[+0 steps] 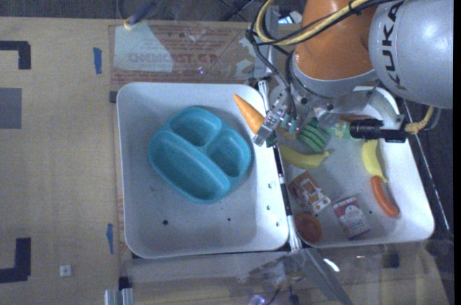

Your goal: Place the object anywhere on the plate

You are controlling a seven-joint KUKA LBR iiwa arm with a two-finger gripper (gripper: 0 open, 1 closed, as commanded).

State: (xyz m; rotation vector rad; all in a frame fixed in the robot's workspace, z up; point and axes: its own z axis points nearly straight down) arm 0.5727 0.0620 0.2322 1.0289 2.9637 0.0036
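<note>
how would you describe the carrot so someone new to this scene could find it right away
Start at the left white bin, which holds a blue divided plate. Go to that bin's upper right corner, beside the gripper: the carrot lies there, a small orange cone pointing up and left. The other orange things, a sausage and a round piece, lie in the right bin.

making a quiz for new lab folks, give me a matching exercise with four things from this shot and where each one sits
Things:
1. blue plate
2. carrot
3. sausage
4. small carton

Places:
A. right bin, far right side
B. middle of left bin
C. right bin, near front edge
D. left bin's right edge, beside the gripper

Pairs: 1-B, 2-D, 3-A, 4-C
</note>
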